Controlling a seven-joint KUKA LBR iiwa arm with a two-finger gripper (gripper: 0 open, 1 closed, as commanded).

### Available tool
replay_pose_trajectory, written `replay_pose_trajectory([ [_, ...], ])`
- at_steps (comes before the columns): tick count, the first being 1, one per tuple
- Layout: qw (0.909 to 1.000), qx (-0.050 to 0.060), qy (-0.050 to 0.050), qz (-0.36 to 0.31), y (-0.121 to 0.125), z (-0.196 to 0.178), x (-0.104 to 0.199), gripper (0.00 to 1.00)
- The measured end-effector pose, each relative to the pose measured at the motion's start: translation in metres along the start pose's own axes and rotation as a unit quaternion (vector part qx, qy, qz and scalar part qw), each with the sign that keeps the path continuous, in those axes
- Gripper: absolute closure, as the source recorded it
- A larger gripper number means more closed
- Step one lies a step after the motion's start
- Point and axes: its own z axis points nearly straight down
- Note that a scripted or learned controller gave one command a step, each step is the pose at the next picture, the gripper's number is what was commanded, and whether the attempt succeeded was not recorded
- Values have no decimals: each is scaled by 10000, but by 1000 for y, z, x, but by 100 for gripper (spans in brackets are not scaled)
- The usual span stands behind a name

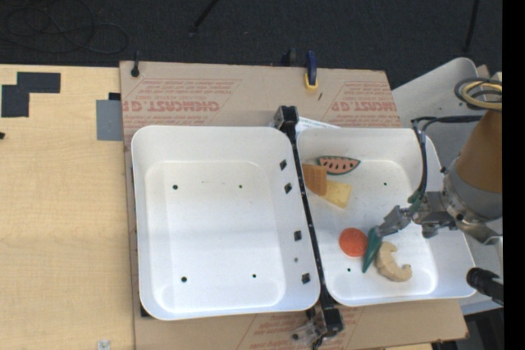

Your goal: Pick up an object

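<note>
Green pepper-shaped toy point(372, 248) sits right under my jaws point(392, 221), tan curved chunk point(394, 265) beside it, round orange-red ball point(353, 242) just past. Can't tell if I'm clenched or released. Guessing I'm low here to grab the green one.

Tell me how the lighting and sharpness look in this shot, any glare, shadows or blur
Camera view: even, soft lighting; the left bin and right bin read bright white without harsh glare. Faint shadows sit under the orange ball and beige piece. The end effector looks slightly soft; the watermelon slice is fairly crisp. The floor behind is dark.
</note>
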Motion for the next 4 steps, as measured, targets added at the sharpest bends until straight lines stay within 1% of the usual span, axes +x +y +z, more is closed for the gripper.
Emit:
replay_pose_trajectory([
  [1,10000,-34,-7,-33,128,89,10,0],
  [2,10000,-29,-6,-27,168,106,0,0],
  [3,10000,40,17,6,69,107,37,0],
  [4,10000,-34,-13,-18,136,105,17,0],
])
